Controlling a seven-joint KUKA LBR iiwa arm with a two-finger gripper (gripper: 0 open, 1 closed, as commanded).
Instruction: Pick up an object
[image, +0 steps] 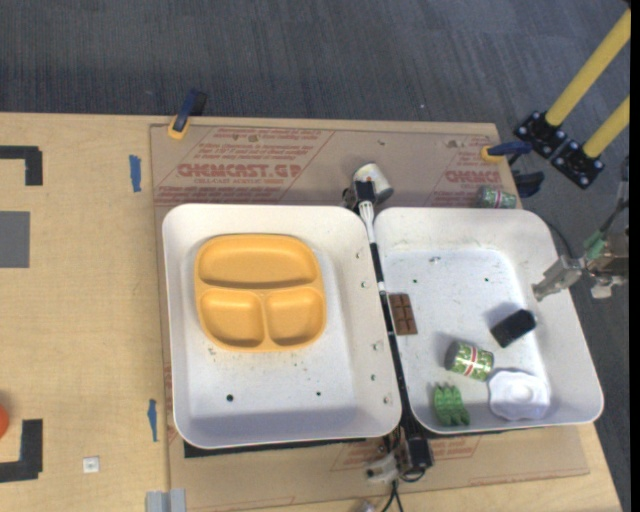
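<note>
The right bin (440, 235) holds several small things. A black block (512, 326) lies toward its right side. Below it, a green and white can (468, 360) rests on its side. A white crumpled object (518, 394) sits in the near right corner, with a green block (450, 403) to its left. A brown bar (402, 313) lies by the bin's left wall. My gripper (562, 277) is at the right rim of this bin, up and right of the black block, and it is partly cut off by the view's edge. Nothing is seen in it.
The left bin (190, 380) carries a yellow divided plate (261, 290). A small green can (494, 198) lies on the board behind the right bin. A white and black fitting (371, 183) sits at the far end of the seam between the bins. Yellow poles with black clamps (558, 143) stand at the top right.
</note>
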